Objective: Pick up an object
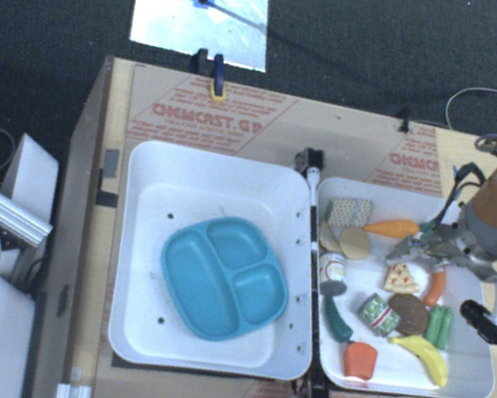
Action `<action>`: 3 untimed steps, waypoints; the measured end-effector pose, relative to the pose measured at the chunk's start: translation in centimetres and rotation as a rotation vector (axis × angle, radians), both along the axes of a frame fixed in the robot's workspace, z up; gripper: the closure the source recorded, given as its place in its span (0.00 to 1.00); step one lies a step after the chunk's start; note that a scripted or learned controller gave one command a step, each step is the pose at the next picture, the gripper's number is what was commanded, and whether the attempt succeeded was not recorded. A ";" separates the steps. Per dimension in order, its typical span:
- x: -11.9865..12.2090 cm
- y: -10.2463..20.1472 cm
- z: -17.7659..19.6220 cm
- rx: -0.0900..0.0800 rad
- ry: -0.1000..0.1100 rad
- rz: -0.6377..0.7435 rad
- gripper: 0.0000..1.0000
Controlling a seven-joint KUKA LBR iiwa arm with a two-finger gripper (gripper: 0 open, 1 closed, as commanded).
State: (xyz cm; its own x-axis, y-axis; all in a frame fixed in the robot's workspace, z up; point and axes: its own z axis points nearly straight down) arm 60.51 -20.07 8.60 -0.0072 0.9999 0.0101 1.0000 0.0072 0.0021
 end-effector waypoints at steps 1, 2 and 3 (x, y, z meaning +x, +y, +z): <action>6.0 0.0 -0.1 0.010 0.033 -0.001 0.00; 1.0 0.0 0.0 0.000 0.000 -0.001 0.00; -2.1 -0.1 0.5 -0.003 0.001 -0.002 0.00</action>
State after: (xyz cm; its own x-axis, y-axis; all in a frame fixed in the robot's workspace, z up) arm 58.41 -20.19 9.09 -0.0050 1.0000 0.0075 1.0000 0.0050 0.0014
